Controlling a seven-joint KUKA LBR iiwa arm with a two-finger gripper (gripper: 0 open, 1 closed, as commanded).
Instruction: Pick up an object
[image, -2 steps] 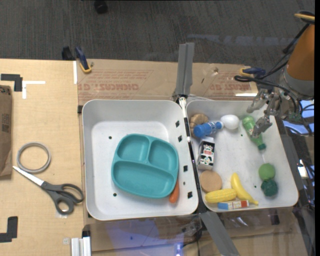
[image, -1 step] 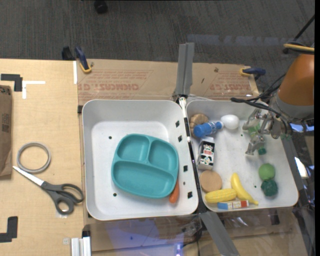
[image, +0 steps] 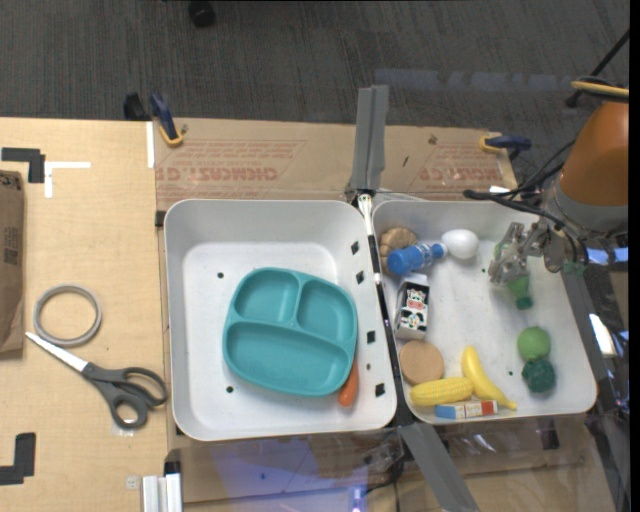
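Objects for picking lay in the right white bin (image: 575, 400); nearest the tool (image: 512, 262) was a small green piece (image: 521, 292), just below its tip. Whether the tool was clenched or released could not be told. Judged, the approach step was in hand; next called for descending squarely. One yellow banana (image: 484, 377), one corn cob (image: 440, 391), one green ball (image: 534, 343); left, one teal divided plate (image: 291, 331).

Smooth matt teal plastic tray (image: 290, 335), glossy white plastic bins (image: 190, 330), metal-bladed scissors (image: 95, 378), brown cardboard (image: 250, 165).
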